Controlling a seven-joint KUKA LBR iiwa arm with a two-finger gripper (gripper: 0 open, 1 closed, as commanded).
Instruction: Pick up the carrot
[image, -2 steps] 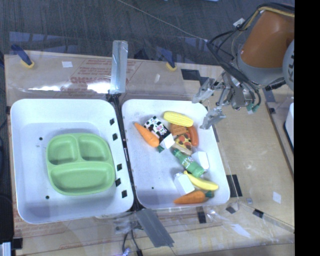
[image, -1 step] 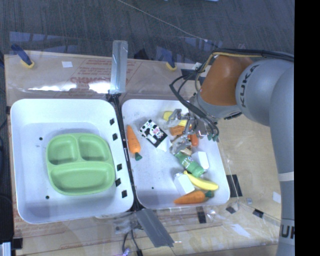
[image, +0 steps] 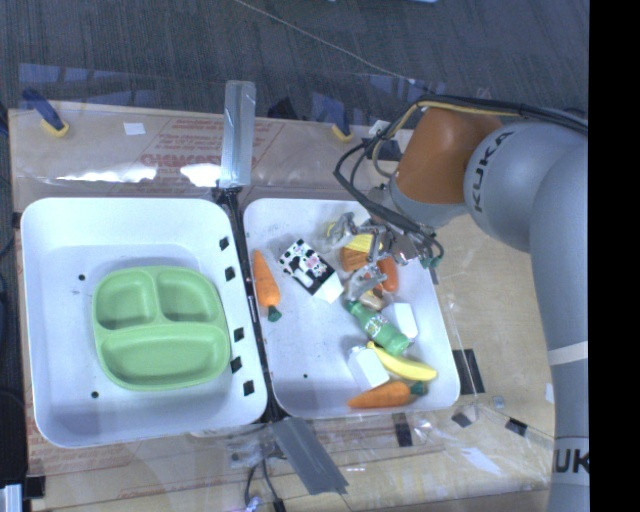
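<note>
Two carrots lie in the right bin (image: 300, 350). One carrot (image: 265, 282) rests along the bin's left wall, its green end pointing toward the front. The other carrot (image: 382, 396) lies against the front wall, just below a banana (image: 402, 364). My gripper (image: 373, 252) hangs low over a pile of toys at the bin's back right, well apart from both carrots. The pile beneath it hides what it touches.
A black-and-white spotted block (image: 306, 266), a green bottle (image: 376, 325), white blocks (image: 368, 367) and orange pieces (image: 388, 276) crowd the right bin's right half. A green divided plate (image: 158, 326) sits in the left bin (image: 50, 260). The arm's cables loop above the wrist.
</note>
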